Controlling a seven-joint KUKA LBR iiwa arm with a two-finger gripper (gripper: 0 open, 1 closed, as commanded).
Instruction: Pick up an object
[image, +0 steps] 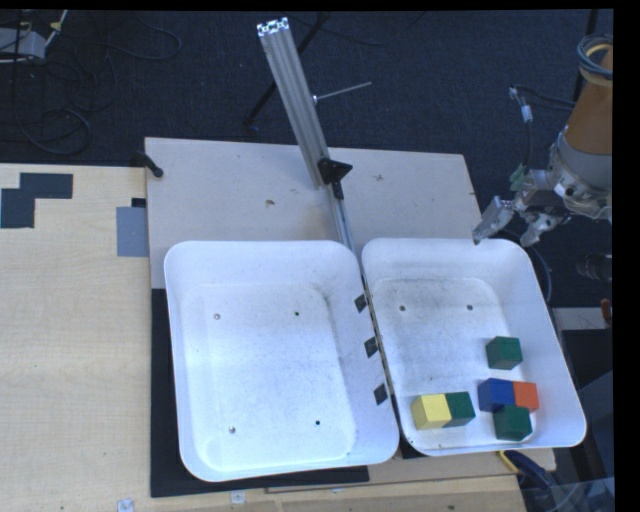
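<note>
Blocks sit in the right bin's (440, 262) near corner: a yellow block (432, 410) touching a green one (459, 407), a blue block (495, 393) touching an orange one (526, 396), another green cube (513, 423) just below them, and a third green cube (504, 351) a little apart above. The gripper (512, 225) hovers over that bin's far right rim, fingers spread, nothing between them. The left bin (190, 270) lies beside it.
</note>
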